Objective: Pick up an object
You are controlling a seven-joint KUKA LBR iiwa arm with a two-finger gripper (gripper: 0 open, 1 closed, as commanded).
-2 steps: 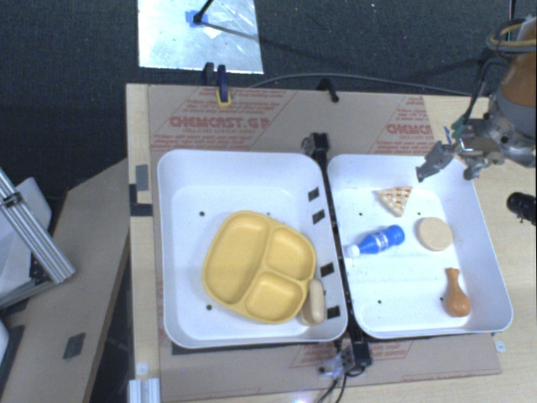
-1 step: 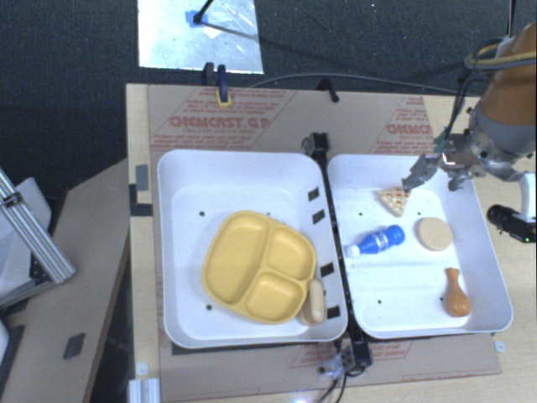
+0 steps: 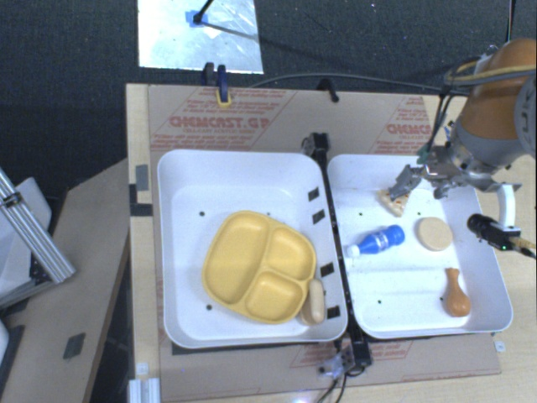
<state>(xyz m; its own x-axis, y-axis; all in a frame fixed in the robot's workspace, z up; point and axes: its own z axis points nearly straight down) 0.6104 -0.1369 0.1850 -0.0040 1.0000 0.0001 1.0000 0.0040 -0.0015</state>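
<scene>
— Was that yellow tray [image 3: 260, 266] glossy plastic?
— Smooth, with a soft sheen. The white bins [image 3: 243, 175] looked like matt plastic, and the table [image 3: 369, 112] beneath was brown printed cardboard.

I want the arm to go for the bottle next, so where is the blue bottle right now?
The blue bottle lies on its side in the right bin, near the divider between the two bins, with the round tan disc just to its right.
</scene>
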